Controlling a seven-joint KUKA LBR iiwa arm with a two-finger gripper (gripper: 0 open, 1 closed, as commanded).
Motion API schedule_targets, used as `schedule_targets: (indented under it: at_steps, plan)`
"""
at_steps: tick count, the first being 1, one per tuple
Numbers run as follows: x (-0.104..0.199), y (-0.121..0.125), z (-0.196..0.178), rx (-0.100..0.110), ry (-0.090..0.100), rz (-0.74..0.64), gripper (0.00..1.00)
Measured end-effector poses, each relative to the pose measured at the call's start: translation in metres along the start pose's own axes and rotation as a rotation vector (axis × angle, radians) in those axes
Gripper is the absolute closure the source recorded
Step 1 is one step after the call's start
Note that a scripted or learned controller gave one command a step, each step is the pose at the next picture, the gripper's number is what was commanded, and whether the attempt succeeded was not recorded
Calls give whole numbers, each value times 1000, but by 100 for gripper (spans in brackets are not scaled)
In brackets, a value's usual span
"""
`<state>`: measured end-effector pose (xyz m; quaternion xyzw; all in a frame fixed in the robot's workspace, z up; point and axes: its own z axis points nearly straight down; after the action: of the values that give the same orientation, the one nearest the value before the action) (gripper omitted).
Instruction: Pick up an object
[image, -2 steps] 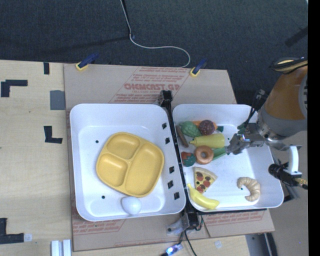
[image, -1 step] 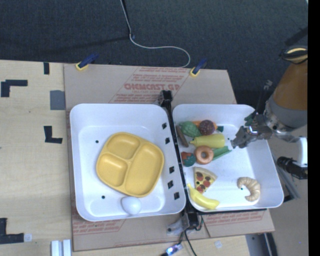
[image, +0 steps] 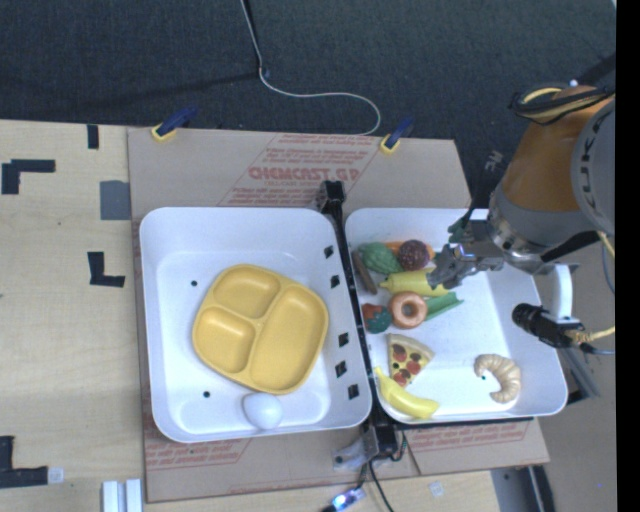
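My gripper (image: 447, 268) hangs low over the right bin (image: 530, 370), above the cluster of toy food at its back left. Right under it lie a yellow corn cob (image: 408, 283), a green pod (image: 443, 299) and a glazed doughnut (image: 409, 310). A dark red berry (image: 413, 254) and a green leafy vegetable (image: 379, 260) sit just left of the gripper. Nearer the front are a pizza slice (image: 408, 358), a banana (image: 405, 398) and a croissant (image: 500, 376). Nothing shows between the fingers.
The left bin (image: 170, 300) holds a yellow divided plate (image: 260, 327) and a white egg (image: 263, 410) at its front. A small red and green fruit (image: 376, 318) lies by the divider between the bins. The grey and orange arm (image: 555, 170) fills the right side.
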<state>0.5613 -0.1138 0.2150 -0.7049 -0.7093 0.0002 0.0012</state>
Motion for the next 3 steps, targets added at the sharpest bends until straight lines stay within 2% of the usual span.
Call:
schedule_targets:
  at_steps: [1, 2, 3]
  plan:
    - [52, 19, -17, -2, 1, -1, 100]
    - [67, 28, -6, 0, -2, 4, 100]
    - [52, 32, -1, 0, -3, 6, 100]
